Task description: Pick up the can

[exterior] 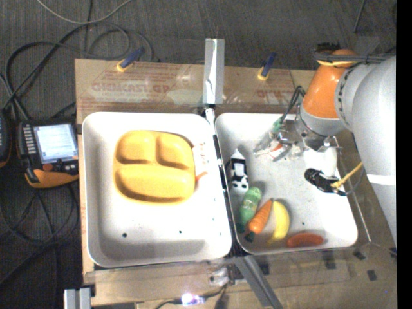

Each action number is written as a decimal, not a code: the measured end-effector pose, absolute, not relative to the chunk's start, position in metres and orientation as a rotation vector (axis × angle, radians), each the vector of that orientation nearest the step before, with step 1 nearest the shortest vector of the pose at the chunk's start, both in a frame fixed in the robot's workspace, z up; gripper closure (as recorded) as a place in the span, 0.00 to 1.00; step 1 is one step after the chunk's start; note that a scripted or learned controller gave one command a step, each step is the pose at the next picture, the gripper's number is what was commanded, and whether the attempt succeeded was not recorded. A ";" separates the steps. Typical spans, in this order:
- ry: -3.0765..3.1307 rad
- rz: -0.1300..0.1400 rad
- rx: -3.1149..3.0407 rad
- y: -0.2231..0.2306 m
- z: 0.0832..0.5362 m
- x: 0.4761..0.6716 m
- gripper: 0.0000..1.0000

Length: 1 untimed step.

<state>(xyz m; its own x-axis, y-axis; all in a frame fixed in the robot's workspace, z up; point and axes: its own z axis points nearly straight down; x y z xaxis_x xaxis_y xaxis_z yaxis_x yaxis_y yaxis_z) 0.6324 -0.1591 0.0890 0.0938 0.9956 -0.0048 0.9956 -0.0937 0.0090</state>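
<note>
A green can-like container point(250, 205) lies on its side in the right bin point(347, 237), near that bin's left wall. A black-and-white cow-patterned carton point(239, 173) stands just above it. My gripper point(275, 148) hovers over the upper middle of the right bin, up and to the right of the green container and well apart from it. Its silvery fingers point(262, 149) are spread open with nothing between them. The grey arm with its orange band point(325, 95) reaches in from the right.
An orange carrot point(260, 218), a yellow banana point(279, 220) and a red sausage-shaped piece point(305, 240) lie close beside the green container along the right bin's front. The left bin point(103, 237) holds a yellow divided plate point(155, 166).
</note>
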 end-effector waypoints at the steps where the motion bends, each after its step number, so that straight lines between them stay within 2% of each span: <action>1: 2.110 0.006 2.316 -0.159 0.100 0.633 1.00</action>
